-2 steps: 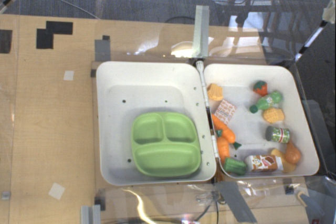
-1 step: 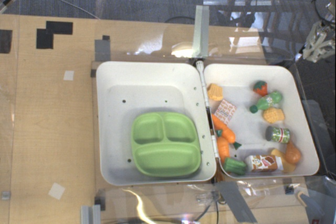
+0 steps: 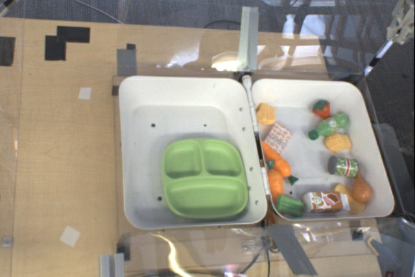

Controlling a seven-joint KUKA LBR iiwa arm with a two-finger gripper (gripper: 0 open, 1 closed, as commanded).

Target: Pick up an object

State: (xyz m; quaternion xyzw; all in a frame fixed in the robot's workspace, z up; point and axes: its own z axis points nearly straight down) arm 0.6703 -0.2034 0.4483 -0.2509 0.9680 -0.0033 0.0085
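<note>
The right bin (image 3: 363, 100) holds several toy foods. A red strawberry (image 3: 321, 108), a green vegetable (image 3: 328, 126) and a yellow corn piece (image 3: 338, 142) lie along its right side. Below them are a small can (image 3: 343, 167), an orange fruit (image 3: 361, 191) and a lying bottle (image 3: 324, 202). Against the left wall lie a yellow-orange piece (image 3: 266, 115), a pink checked packet (image 3: 277, 136), orange carrots (image 3: 277, 170) and a green piece (image 3: 290, 205).
The left bin (image 3: 149, 107) holds a green divided plate (image 3: 205, 177). A grey upright post (image 3: 248, 36) stands behind the seam between the bins. Clear panels border the right bin. A pale object with a dark rod (image 3: 397, 26) sits at the top right edge.
</note>
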